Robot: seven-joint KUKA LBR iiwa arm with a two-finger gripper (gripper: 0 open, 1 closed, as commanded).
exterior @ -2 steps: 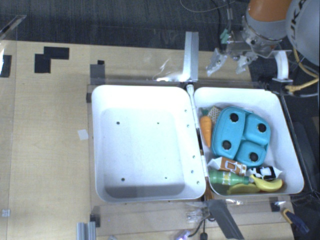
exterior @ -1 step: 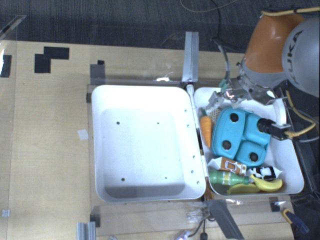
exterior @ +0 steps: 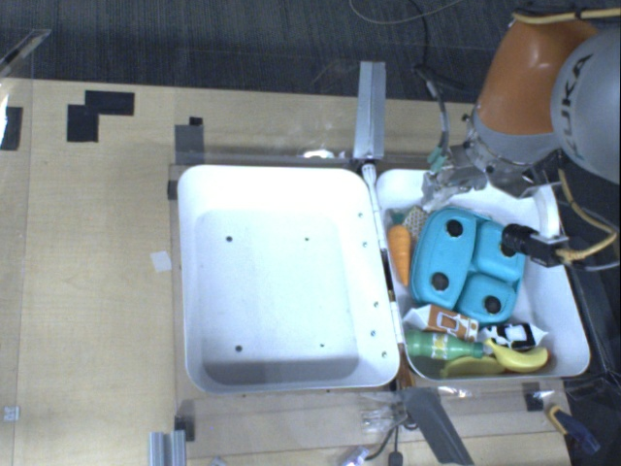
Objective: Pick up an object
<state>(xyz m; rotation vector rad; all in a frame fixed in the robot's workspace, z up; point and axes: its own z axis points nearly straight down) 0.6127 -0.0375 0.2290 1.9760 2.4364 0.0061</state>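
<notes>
We take the right bin (exterior: 572,343) as our landmark, since everything the pick depends on lies in it. The arm (exterior: 543,76), grey with its orange band, leans in over the bin's far right corner, and the claw (exterior: 448,181) hangs at the bin's far edge, toward its left side. We cannot tell whether it is apart or together: the metal parts there blur into one another, and nothing is visibly held.

The largest thing in the bin is the blue tray (exterior: 468,265), a moulded piece with four rounded pockets, filling the bin's middle. It lies just toward us from the claw, its long axis running from the bin's far left toward the near right. We judge it the nearest candidate, though its breadth may be awkward for a two-finger grip.

Smaller things crowd the bin's near edge: a green bottle (exterior: 439,348) lying on its side along that edge, and a yellow banana (exterior: 516,359) just right of it, touching or nearly so. Against the bin's left wall, beside the tray, a small orange carrot (exterior: 399,250) lies with its long axis along the wall.
</notes>
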